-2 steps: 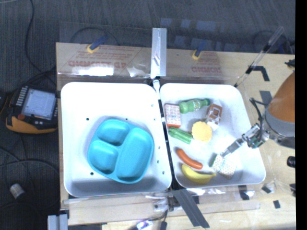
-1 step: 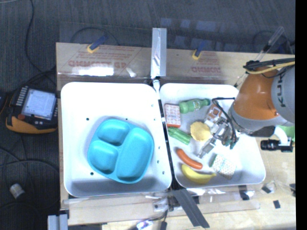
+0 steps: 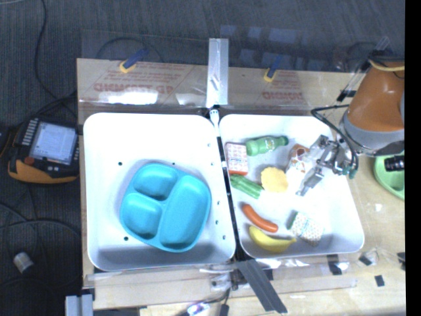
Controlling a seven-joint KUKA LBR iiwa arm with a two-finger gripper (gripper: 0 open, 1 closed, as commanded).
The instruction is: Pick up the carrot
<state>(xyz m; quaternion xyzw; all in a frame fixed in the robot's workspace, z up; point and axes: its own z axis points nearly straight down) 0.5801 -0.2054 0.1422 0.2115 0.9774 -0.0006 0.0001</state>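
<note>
The carrot (image 3: 259,218) is a short orange-red stick lying flat in the front part of the right bin (image 3: 352,203), just above a yellow banana (image 3: 270,241). My gripper (image 3: 312,167) hangs over the right side of that bin, up and to the right of the carrot and well apart from it. Its fingers are open and nothing is between them. A small white and red item (image 3: 298,158) lies just left of the gripper.
The right bin also holds a green bottle (image 3: 266,143), a red and white box (image 3: 236,158), a yellow round piece (image 3: 274,180), a green cucumber (image 3: 245,186) and a speckled white item (image 3: 306,226). A blue divided plate (image 3: 166,206) sits in the left bin (image 3: 105,143).
</note>
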